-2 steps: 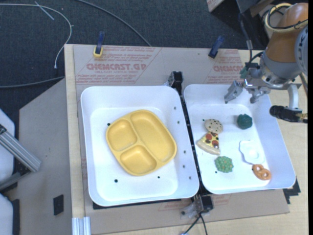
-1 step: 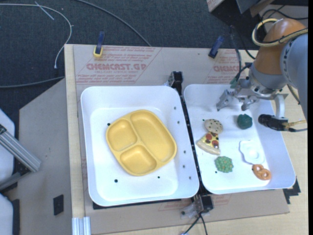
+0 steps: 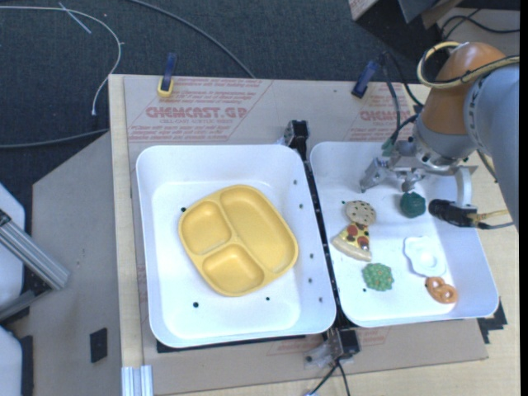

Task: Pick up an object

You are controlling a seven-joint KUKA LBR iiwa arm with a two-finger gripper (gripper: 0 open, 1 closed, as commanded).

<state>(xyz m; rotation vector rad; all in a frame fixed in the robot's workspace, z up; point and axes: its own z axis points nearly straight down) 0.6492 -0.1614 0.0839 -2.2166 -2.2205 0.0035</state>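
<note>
The gripper (image 3: 394, 172) hung over the right bin's (image 3: 478, 304) far end, fingers apparently spread and gripping nothing, though the angle left that uncertain. A dark green ball (image 3: 412, 204) sat just beside it. Cookie (image 3: 360, 213), pizza slice (image 3: 353, 242), broccoli (image 3: 379, 276), fried egg (image 3: 424, 256) and pretzel (image 3: 440, 289) lay nearer. The left bin (image 3: 157, 246) held a yellow divided plate (image 3: 238, 239).
</note>
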